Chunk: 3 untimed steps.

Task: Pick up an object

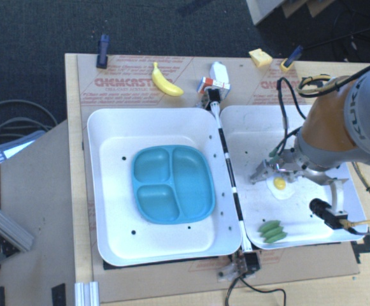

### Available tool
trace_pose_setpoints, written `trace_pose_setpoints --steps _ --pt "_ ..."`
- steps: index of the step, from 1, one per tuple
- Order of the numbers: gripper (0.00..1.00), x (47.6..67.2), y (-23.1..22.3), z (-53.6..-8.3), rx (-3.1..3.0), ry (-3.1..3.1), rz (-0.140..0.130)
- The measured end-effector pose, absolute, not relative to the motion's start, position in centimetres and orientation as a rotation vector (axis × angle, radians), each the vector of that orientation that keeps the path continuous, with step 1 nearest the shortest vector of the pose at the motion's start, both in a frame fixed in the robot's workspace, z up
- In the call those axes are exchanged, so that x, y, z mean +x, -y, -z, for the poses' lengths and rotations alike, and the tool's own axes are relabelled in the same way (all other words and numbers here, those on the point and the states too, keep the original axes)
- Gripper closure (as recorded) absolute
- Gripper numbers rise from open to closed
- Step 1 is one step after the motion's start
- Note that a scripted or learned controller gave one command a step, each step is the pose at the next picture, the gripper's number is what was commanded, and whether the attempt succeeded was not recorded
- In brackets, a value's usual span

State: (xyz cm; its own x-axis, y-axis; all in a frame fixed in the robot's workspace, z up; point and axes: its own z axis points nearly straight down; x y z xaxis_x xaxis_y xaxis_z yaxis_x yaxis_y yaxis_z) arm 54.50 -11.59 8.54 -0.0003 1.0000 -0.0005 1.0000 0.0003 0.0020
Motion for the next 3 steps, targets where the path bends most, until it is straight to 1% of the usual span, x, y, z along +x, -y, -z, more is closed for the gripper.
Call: trace_pose_setpoints --steps 1,2,3 --pt "1.00 54.6 11.7 -9.6 2.218 -2.215 -0.002" --pt "1.00 54.5 13.8 -19.2 2.220 -2.219 -0.002" --pt "0.00 54.5 13.8 -19.1 2.221 -2.221 0.000"
